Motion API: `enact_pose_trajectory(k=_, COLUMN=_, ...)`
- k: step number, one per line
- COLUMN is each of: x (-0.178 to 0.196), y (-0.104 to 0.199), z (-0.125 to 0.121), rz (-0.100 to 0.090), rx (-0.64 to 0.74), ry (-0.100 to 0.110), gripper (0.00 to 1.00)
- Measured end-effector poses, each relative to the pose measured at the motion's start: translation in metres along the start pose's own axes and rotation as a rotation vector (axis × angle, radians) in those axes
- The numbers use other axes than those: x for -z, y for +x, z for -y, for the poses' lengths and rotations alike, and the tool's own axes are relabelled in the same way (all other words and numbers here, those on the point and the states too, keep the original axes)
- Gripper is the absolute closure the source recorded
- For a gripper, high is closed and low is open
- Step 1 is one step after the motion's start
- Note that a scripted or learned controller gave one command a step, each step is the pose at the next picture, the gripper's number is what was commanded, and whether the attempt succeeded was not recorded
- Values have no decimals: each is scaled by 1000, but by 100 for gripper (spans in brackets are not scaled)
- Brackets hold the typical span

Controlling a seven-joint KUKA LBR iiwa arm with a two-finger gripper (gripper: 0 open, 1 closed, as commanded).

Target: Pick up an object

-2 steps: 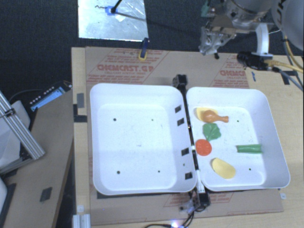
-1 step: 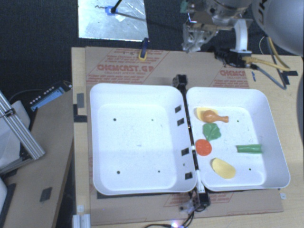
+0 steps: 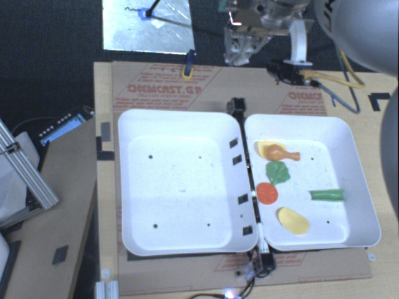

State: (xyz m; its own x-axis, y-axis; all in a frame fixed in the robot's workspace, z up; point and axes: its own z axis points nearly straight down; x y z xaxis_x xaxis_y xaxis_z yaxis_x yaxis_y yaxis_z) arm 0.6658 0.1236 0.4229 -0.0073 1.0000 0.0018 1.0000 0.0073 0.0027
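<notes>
You're at the approach: the gripper (image 3: 240, 48), its state unclear, hangs beyond the right bin (image 3: 358, 167); lower it onto 1 of 5 toys.

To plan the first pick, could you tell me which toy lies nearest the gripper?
The orange drumstick-shaped toy, topmost in the right white bin, closest to the gripper.

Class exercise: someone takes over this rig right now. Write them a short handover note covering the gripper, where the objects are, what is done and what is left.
Gripper: raised beyond the far edge of the bins, over the bench; nothing between its fingers that I can see.
Objects: all in the right bin: orange piece, green leafy piece, red round piece, yellow piece, green stick.
Done: nothing picked.
Left: descend, grasp one, lift.
</notes>
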Motion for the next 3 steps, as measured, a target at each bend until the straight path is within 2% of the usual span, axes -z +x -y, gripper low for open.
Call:
enact_pose_trajectory(k=1, x=10, y=37, z=-3, rz=0, rx=-1, ry=-2, gripper=100)
enact_pose_trajectory(k=3, x=30, y=80, z=91, rz=0, rx=1, ry=2, gripper=100)
